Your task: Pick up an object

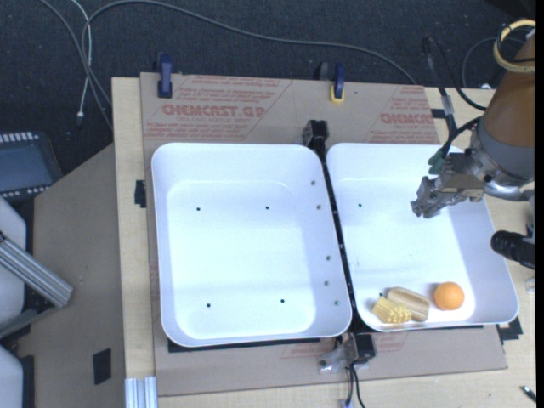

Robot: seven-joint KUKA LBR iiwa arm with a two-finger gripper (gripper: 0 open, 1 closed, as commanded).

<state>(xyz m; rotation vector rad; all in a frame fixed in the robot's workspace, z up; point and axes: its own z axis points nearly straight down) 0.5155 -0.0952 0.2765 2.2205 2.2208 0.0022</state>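
Near edge of right bin (pixel 489 253): orange ball (pixel 449 296), tan roll (pixel 408 299) and yellow corn piece (pixel 391 313) are clustered — corn and roll touching. Hand (pixel 427 204) is seen further back over bare bin floor, nothing held; finger spacing cannot be told, view too blurred. Approach step judged. Next: hand to be brought nearward and lowered — ball looks easiest, though the front rim is close.

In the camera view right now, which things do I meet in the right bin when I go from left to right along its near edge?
Yellow corn cob → tan bread roll → orange ball. The corn and the roll touch; the ball lies apart. The tool hangs farther back, over the bin's far part.
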